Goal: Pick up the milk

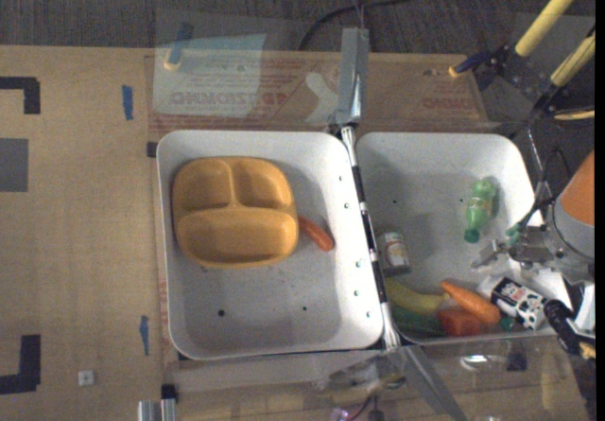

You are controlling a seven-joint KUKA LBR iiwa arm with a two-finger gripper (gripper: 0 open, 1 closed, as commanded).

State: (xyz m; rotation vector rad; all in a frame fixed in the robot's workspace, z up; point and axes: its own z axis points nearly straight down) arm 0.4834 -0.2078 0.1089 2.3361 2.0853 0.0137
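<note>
White-and-black small milk carton (518, 300) with a red patch, lying on its side in the right white bin (425, 159), bottom-right corner, close to the front rim. Metal two-finger gripper (498, 253) just up-left of the carton, at the end of the grey arm with the orange band (579, 204) entering from the right. Can't tell if the pincer is wide or narrow — too blurred; nothing seen between its tips.

Around the carton: orange plastic carrot (470, 301) just left, red block-like item (460, 323) below it, yellow banana (414, 297) further left, something green under the banana. Small grey tin can (392, 250) near the bin divider. Green plastic bottle (478, 206) lying up-left of the gripper.

Left white bin (274, 315): yellow-orange sectioned plastic tray (234, 210), small orange sausage-shaped piece (317, 235) touching its right edge.
</note>
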